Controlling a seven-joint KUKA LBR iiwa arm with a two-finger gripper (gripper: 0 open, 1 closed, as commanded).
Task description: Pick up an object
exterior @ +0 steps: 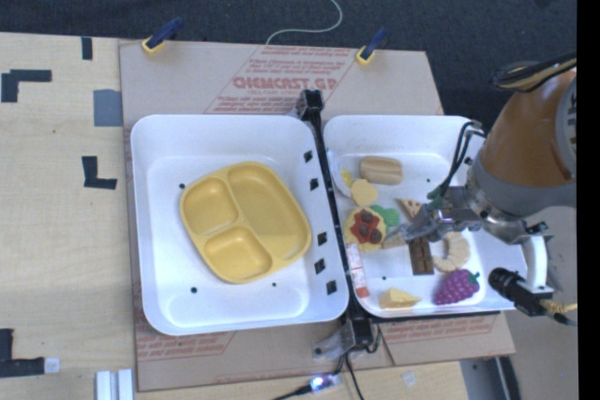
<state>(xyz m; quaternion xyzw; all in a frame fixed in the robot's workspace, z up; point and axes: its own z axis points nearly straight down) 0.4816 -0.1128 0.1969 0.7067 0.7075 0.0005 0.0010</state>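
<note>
Over the right bin (450, 128), the gripper (419, 227) hangs low among crowded toy food.
Whether it is open or closed cannot be told; tightly packed pizza slice (366, 227) and chocolate bar (422, 256) risk a glancing, failed pick.

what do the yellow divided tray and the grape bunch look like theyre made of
Yellow divided tray: probably moulded plastic, its smooth, even colour carrying a soft sheen. Grape bunch: likely plastic or rubber toy food, uniformly purple and bumpy; too small to tell which.
</note>
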